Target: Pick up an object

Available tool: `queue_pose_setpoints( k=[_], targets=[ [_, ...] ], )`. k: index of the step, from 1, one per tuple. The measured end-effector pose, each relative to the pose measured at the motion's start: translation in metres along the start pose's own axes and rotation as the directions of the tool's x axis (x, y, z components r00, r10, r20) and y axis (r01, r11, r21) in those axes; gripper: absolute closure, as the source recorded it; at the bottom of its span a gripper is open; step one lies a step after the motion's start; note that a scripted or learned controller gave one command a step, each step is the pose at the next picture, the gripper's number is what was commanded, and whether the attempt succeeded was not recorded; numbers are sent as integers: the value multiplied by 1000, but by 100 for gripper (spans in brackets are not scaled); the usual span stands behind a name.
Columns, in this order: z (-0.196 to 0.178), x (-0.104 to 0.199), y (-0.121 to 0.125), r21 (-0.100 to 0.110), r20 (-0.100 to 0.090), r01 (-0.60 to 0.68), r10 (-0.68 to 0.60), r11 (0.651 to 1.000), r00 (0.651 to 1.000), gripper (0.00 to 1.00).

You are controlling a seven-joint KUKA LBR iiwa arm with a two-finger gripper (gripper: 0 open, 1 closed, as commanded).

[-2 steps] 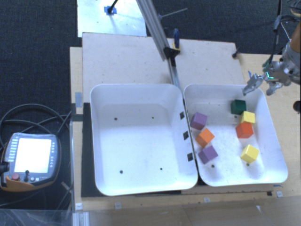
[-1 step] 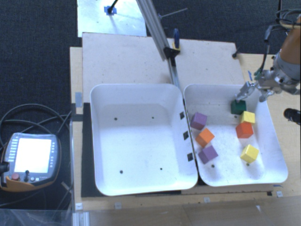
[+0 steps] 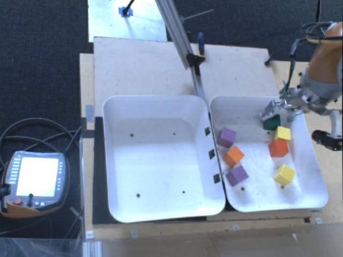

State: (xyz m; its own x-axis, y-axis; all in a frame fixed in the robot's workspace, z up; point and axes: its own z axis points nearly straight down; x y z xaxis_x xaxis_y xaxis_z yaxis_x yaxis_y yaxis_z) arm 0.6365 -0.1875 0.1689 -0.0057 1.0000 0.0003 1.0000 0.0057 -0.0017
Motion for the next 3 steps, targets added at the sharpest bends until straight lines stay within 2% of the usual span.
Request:
queue_pose_setpoints(
  k=[1, 2, 3],
  targets=[
    [43, 0, 6, 0, 0, 0, 0, 1000, 1000, 0],
    [28, -1, 8, -8, 2, 3, -3, 1000, 1000, 100],
    [-17, 1, 9, -9, 2, 0, 0, 1000, 1000, 100]
  ],
)
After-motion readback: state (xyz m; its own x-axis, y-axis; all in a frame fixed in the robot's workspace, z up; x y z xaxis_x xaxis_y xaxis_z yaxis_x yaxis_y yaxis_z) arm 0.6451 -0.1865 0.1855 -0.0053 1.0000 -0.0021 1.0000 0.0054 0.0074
